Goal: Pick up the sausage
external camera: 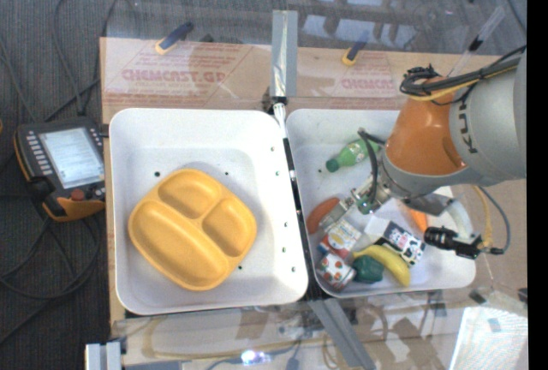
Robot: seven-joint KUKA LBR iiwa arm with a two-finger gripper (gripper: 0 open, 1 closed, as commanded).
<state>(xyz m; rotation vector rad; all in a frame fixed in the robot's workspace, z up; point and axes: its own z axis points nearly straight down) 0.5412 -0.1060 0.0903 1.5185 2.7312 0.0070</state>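
Two shallow white bins sit side by side on the desk (171,77). The left bin (137,137) holds one glossy yellow plastic tray (193,228), rounded and split into three compartments. The right bin (312,133) is crowded: one green bottle (346,157), one yellow banana (387,261), one dark green lump (369,269), and a reddish-orange rounded piece, likely the sausage (323,211), at lower centre beside the divider. The end effector (364,199) sits low among them; whether it is released or clenched cannot be told.

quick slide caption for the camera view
KUKA arm's gripper low over cluttered right bin near sausage, banana; yellow divided plate in left bin.
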